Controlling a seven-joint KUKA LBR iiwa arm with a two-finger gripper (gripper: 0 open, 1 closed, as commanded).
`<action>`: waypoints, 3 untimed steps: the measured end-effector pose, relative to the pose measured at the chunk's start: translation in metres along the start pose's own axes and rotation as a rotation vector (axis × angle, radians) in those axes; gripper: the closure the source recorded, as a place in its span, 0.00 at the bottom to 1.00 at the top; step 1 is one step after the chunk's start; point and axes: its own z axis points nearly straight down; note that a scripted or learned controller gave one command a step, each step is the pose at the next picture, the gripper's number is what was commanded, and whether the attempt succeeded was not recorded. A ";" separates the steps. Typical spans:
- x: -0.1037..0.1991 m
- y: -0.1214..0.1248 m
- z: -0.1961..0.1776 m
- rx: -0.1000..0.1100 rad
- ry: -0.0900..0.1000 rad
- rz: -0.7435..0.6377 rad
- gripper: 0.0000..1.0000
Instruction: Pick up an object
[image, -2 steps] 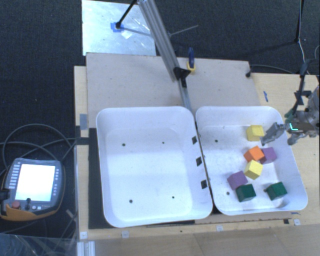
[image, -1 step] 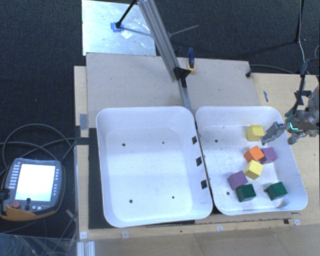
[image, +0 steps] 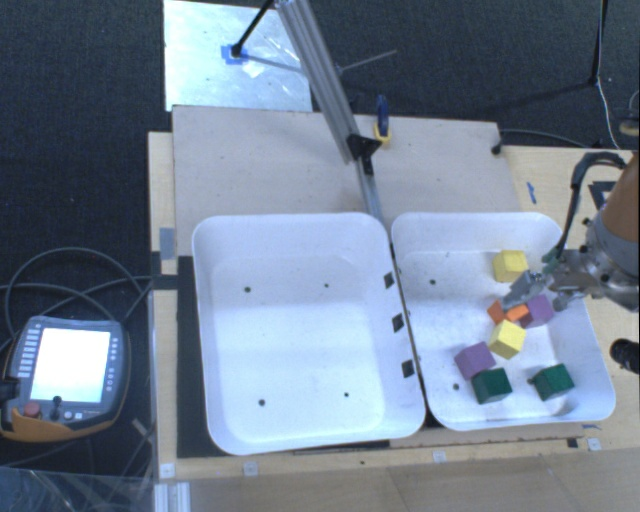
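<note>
The gripper (image: 528, 296) is lowered over the orange block (image: 503, 312) in the right bin (image: 440, 240); the finger state cannot be told. Closing and lifting are judged next.

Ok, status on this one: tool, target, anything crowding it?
Tool low in right bin, grip unclear. At orange block, nothing visibly held. Purple block, yellow block crowd it.

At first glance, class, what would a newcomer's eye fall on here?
The cluster of coloured blocks in the right bin: yellow, purple, two green. The tool reaches in from the right over an orange block. On the left sits a bright-screened control pendant.
</note>
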 end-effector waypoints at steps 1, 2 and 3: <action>-0.004 0.009 0.054 0.001 0.000 0.000 0.00; 0.000 0.018 0.101 0.000 0.000 -0.001 0.00; -0.001 0.019 0.087 -0.007 -0.001 -0.002 1.00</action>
